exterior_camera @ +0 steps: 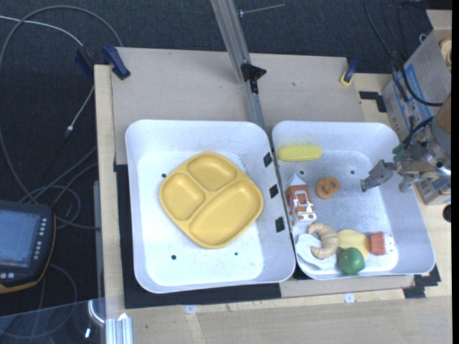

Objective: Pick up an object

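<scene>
Hovering pincer [391, 179] above right bin [401, 213]

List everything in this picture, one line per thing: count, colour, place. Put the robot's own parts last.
bins: 2, white, side by side on the bench
divided plate: 1, yellow, in the left bin
corn cob: 1, yellow, top of the right bin
pretzel: 1, brown, middle of the right bin
small carton: 1, orange and white, right bin beside the divider
croissant: 1, tan, lower right bin
green ball: 1, green, lower right bin
yellow fruit: 1, yellow, above the green ball
orange block: 1, orange, lower right corner
clamps: 2, blue, bench's back corners
handheld screen: 1, dark, far left
gripper: 1, grey, over the right bin's right edge
</scene>
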